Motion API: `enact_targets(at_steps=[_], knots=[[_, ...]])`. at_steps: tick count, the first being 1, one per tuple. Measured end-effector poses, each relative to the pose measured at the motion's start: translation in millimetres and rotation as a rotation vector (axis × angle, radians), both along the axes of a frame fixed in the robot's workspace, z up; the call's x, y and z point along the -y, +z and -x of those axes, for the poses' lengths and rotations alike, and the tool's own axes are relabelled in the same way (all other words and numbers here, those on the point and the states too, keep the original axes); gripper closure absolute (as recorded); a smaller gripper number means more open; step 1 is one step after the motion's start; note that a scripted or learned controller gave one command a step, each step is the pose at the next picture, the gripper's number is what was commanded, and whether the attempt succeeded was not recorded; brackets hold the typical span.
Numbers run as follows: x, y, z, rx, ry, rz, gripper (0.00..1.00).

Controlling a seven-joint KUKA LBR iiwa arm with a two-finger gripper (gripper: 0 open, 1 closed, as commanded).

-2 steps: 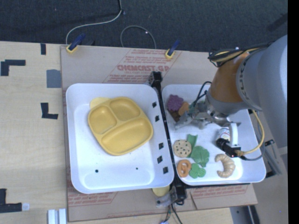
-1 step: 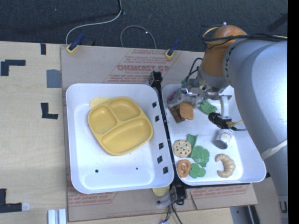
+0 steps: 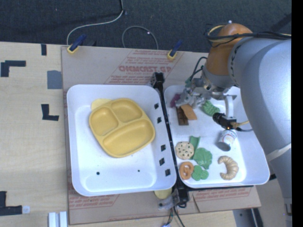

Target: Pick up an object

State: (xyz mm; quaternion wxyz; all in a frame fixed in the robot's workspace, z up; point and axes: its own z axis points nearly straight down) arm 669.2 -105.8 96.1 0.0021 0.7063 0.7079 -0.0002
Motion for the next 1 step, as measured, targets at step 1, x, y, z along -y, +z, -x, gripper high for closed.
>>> enact_targets(at_steps=[1], knots=[[-73.2,91.5,77.9,-0.007,0.003,-0.006,1.0]])
